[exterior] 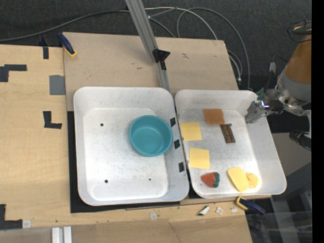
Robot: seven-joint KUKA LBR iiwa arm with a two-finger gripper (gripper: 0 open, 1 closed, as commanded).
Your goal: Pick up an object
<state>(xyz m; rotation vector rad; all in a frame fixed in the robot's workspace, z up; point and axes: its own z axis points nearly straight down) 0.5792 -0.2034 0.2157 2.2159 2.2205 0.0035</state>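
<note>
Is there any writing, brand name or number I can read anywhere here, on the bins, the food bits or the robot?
None that I can read.
The blue bowl, the yellow squares and both white bins look plain.
The black tape marks on the bench are shapes, not letters.

bowl (150,135): teal | two squares (191,131): pale yellow | slab (213,117): orange-brown | bar (228,133): dark brown | strawberry (210,179): red, green | bins (91,135): white, speckled | surface (30,151): light wood
</note>
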